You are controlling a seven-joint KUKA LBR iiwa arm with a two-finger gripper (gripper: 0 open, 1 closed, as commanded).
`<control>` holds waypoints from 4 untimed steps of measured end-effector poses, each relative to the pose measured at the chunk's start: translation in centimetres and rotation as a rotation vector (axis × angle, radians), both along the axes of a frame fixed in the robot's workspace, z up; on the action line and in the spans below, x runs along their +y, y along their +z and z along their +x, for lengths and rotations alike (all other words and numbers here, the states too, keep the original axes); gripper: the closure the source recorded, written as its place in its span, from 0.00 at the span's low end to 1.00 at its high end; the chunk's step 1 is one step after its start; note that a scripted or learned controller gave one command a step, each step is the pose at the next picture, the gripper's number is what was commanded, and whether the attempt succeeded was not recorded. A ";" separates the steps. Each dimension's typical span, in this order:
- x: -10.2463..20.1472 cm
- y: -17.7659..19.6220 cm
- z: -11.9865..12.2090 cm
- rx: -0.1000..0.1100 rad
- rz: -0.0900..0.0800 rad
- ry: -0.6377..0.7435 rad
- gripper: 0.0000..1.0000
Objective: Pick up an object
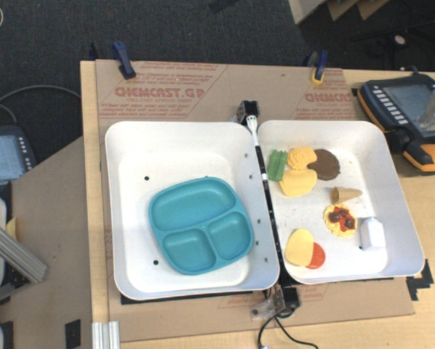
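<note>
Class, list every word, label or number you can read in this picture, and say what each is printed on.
"CHEMCAST GP" in red, on the brown board behind the left bin.
The same red print on the board behind the right bin: partly legible, roughly "CHEMCAST".
Smaller red lines around both: too blurred to read.
The pendant screen: too small to read.

Single fixed camera looking down at slant from above bench, framing both shallow white plastic bins: left bin (123, 195), right bin (392, 195), side by side at mid-distance. Brown cardboard-covered benchtop (166, 86) and dark floor showing beyond far edge.
</note>
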State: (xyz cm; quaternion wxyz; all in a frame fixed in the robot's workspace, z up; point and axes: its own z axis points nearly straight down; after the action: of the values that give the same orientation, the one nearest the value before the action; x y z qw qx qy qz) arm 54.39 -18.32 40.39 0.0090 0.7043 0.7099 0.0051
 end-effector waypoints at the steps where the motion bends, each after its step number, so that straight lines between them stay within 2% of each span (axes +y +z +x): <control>1: -0.7 14.1 4.0 -0.001 -0.003 -0.005 1.00; 2: -2.9 0.3 -4.5 0.035 0.010 -0.015 1.00; 3: -2.6 13.9 1.9 0.001 -0.003 -0.004 1.00; 4: -2.6 5.3 -6.6 0.029 0.009 -0.011 1.00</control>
State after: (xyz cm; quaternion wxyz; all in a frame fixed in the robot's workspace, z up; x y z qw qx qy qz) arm 47.82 -20.91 45.64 -0.0044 0.7083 0.7059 -0.0020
